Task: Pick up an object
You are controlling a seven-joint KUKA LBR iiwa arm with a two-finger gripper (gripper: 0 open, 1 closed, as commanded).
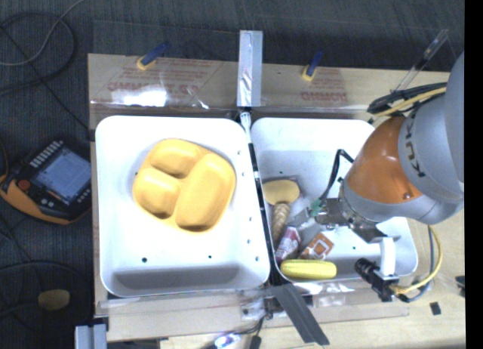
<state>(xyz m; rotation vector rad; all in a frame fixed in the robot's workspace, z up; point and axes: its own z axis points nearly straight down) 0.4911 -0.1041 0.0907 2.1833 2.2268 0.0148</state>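
My gripper [323,217] is low in the right bin [317,140], under the orange band of the arm [385,166]. It sits over a pile of small things in the bin's near left part. In that pile, a yellow banana [308,269] lies along the front wall. A small orange-brown packet [318,247] lies just below the gripper and a red-and-white wrapper [288,243] to its left. A tan cone [281,215] and a pale yellow round piece [280,190] lie by the divider. The arm hides whatever lies right under the gripper.
The left bin [121,257] holds one large yellow lumpy bread-like object [183,183]. A metal clamp bar [250,68] stands behind the divider between the bins. A handheld pendant [49,181] lies on the floor to the left of the bench.
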